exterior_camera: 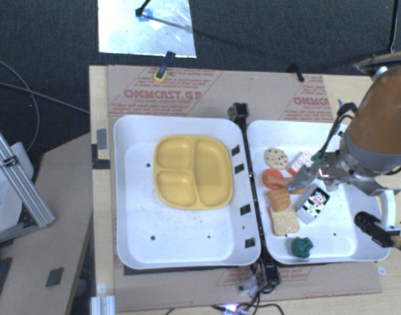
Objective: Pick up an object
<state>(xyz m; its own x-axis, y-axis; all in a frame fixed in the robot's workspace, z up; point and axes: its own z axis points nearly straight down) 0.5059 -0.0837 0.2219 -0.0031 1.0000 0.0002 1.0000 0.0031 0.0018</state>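
Now we reach to grasp | gripper (304, 181) low among the food, spread we cannot tell | next: close on orange piece (274, 177) just left.

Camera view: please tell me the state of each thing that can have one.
yellow plate: upright in the left bin, its three compartments bare
cookie: flat in the right bin
cracker: flat
green toy: lying apart near the front wall
end effector: low over the food pile
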